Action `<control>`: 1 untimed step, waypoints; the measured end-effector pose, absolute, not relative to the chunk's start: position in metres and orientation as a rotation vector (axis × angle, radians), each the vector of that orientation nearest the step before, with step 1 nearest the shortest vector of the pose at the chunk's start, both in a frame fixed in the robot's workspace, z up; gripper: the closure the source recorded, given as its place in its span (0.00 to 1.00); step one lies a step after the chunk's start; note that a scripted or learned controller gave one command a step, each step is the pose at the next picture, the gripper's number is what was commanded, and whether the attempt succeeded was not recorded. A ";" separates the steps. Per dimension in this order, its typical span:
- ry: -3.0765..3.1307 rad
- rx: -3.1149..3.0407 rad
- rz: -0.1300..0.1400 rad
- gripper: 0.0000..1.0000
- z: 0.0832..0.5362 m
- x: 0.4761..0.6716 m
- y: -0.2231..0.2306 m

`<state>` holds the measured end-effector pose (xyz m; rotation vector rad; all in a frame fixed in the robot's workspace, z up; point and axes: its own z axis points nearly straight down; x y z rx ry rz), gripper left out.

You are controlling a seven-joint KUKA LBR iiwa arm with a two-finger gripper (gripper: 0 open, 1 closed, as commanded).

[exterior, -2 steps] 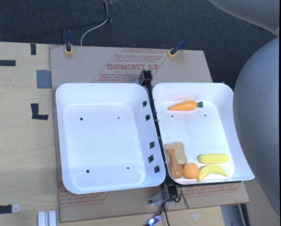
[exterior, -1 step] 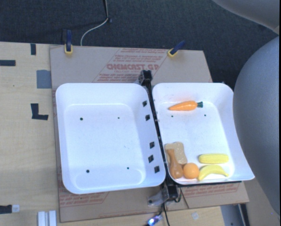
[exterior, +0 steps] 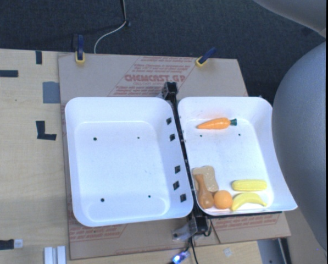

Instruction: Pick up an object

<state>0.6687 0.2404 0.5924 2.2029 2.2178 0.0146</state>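
The right bin (exterior: 262, 142) holds several toy foods. An orange carrot with a green top (exterior: 214, 124) lies near its far side. Along the near edge sit a tan bread slice (exterior: 206, 177), a brown piece (exterior: 203, 196) below it, a small orange ball (exterior: 223, 200), a yellow corn cob (exterior: 249, 185) and a yellow banana (exterior: 248, 201). The grey arm body (exterior: 309, 142) bulks along the right side of the view, beside the right bin.
The left bin (exterior: 120, 164) sits beside the right one, joined by a black clip strip (exterior: 177, 147). Both rest on a cardboard sheet (exterior: 153, 76) held by yellow and blue clamps (exterior: 79, 54). A white cable (exterior: 117, 29) runs at the back.
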 end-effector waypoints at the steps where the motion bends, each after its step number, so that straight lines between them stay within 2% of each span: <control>1: 2.211 2.200 0.030 1.00 0.602 0.670 0.242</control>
